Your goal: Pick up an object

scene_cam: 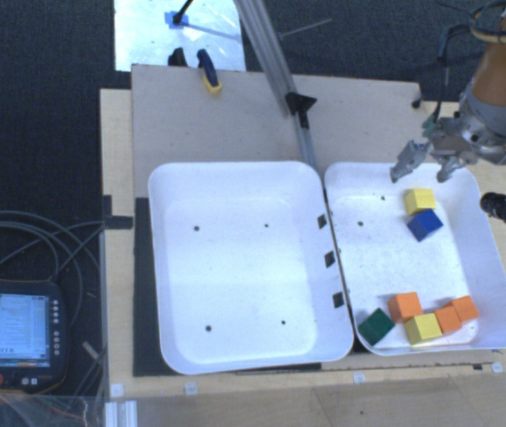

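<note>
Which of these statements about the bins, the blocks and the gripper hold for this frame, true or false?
1. All the blocks lie in the right bin. True.
2. The yellow block touches the blue block. True.
3. The gripper holds a block. False: its open fingers hold nothing, above the bin's far edge.
4. The green block sits at the far end. False: it sits at the near end, beside an orange block.

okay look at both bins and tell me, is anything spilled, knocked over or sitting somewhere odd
Nothing looks spilled or damaged. All the blocks sit inside the right bin: a yellow block touching a blue block near the far end, and the green block with orange and yellow ones bunched at the near edge. The gripper hangs open above the far rim.
</note>
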Tool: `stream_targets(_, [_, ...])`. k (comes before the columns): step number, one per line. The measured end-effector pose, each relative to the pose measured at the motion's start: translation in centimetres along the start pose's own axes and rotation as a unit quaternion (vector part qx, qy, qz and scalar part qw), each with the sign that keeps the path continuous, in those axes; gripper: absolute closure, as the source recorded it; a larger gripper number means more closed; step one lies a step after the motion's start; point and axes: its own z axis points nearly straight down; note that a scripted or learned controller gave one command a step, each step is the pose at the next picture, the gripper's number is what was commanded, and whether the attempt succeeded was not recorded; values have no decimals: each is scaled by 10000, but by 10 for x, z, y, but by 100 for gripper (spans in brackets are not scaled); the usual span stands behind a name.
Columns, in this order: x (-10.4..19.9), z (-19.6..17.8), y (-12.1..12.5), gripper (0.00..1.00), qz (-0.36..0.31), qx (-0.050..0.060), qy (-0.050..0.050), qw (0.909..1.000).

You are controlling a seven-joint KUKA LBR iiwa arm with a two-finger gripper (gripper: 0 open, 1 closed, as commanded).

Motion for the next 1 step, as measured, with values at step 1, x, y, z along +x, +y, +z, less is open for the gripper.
stream_targets(1, [0,0,0,0,-1,0,-2,10000])
